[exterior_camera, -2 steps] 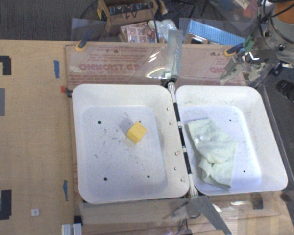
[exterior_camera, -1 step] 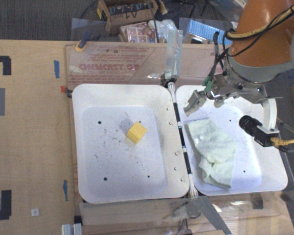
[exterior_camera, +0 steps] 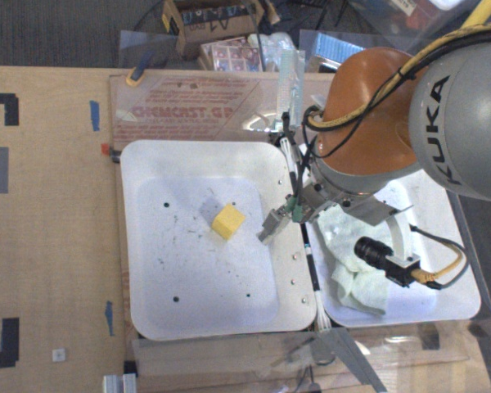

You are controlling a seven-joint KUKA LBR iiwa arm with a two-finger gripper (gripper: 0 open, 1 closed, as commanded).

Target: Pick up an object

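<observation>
Near the middle of the left bin (exterior_camera: pixel 147 178) lies a yellow block (exterior_camera: pixel 227 222), resting flat on the white floor with one corner turned toward the bin's far wall and a faint grey shadow on its far-left side. Dark specks dot the bin floor around the block, mostly on its near and left sides. Just to the right of the block, and apart from it, the gripper (exterior_camera: pixel 272 226) hangs low over the right part of the same bin, its grey tip slanting down and to the left; whether its fingers are parted or closed cannot be told, and nothing is seen between them. Further right of the block, above the shared rims of the two bins, the arm (exterior_camera: pixel 393 113) rises as a large orange band joined to a grey casing, with yellow and black cables running along it. Beyond that, the right bin (exterior_camera: pixel 466 301) holds pale crumpled cloth (exterior_camera: pixel 362 289) under the wrist. Behind the block, past the bin's far wall, a clear sheet (exterior_camera: pixel 188 117) with reddish lettering lies on the wooden bench (exterior_camera: pixel 49 244).
</observation>
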